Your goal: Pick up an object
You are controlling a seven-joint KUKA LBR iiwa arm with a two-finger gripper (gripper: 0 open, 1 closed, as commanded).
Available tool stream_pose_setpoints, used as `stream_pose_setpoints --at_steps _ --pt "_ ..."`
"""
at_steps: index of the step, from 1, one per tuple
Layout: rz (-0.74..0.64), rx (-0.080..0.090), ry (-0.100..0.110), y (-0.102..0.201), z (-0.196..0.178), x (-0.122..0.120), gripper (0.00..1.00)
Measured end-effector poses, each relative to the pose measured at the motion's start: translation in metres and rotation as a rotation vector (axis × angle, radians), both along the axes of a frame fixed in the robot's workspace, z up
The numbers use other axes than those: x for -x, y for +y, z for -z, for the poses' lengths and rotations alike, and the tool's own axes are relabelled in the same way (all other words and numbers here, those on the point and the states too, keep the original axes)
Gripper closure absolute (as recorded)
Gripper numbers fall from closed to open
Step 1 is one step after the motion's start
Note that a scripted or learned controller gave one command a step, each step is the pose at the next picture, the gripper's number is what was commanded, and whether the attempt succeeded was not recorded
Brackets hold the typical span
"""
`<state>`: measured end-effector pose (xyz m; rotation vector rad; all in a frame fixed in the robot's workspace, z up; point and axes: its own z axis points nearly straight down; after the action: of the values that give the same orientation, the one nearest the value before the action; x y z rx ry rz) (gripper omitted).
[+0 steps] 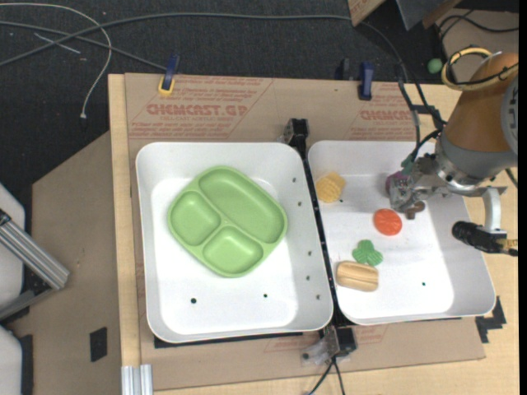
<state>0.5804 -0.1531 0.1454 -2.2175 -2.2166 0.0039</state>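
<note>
The right bin [461, 295] holds a red-orange round object [388, 221], a yellow ridged piece [330, 188], a green leafy piece [367, 253] and a tan bread-like roll [357, 276]. My gripper [406, 198] hangs low over the bin's upper middle, just above and to the right of the red-orange object. Its fingers point down toward the bin floor. I see nothing held between them.
The left bin [165, 303] carries a green three-compartment plate [227, 220]. A black divider bar [310, 196] runs between the bins. The arm's orange band [486, 97] and grey wrist cover the right bin's upper right corner. Blue clamps [170, 74] hold the cardboard at the back.
</note>
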Motion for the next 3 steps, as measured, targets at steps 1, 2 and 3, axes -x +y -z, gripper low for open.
stream_pose_setpoints --at_steps 1,2,3 --pt "0.000 0.001 -0.002 -0.008 0.048 -0.005 0.00" --pt "0.000 0.001 -0.006 -0.007 0.035 -0.006 1.00" --pt "-0.001 0.004 -0.013 -0.006 -0.027 0.000 1.00"
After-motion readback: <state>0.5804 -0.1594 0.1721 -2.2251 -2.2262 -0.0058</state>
